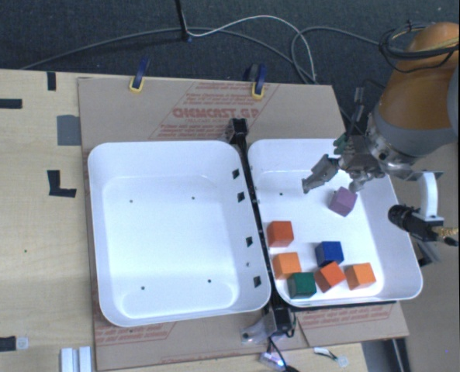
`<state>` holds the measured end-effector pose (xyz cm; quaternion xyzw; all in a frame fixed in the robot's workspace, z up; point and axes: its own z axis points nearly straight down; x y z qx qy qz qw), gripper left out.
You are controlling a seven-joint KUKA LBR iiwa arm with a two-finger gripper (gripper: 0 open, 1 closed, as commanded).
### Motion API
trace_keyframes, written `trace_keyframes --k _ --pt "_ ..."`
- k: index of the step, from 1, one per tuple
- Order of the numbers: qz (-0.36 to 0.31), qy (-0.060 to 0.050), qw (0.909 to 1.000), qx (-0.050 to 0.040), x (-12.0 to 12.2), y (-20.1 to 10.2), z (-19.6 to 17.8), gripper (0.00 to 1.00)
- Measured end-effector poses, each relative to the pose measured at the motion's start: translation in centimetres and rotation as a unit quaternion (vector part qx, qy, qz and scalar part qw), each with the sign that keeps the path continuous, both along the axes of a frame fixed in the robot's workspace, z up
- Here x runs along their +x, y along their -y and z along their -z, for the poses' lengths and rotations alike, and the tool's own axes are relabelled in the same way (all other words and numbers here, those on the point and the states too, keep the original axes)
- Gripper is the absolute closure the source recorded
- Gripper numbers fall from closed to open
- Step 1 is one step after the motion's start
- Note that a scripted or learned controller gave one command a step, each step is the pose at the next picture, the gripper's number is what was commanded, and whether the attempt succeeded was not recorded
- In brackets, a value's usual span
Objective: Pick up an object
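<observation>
My gripper [332,186] hangs over the upper part of the right bin [292,157], its two fingers spread wide, so it is open. A purple cube [342,201] lies on the bin floor just below and in front of the fingertips; nothing is gripped between them. Several more cubes sit toward the bin's front: an orange one [280,232], another orange one [286,264], a blue one [330,252], a green one [301,285], a red-orange one [330,275] and an orange one [359,275].
The left bin [109,208] adjoins the right one along a black-clipped divider [249,208]. Both rest on a cardboard sheet [206,107]. Cables run across the dark floor behind the bench.
</observation>
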<state>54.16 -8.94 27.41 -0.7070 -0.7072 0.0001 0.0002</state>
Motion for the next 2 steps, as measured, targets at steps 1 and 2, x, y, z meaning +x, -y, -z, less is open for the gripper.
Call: trace_keyframes --k 1,2 --pt "0.003 -0.004 1.0000 0.0000 -5.2 6.1 9.9 0.00" --pt "-0.001 0.003 1.0000 -0.0004 -1.6 4.1 2.3 0.00"
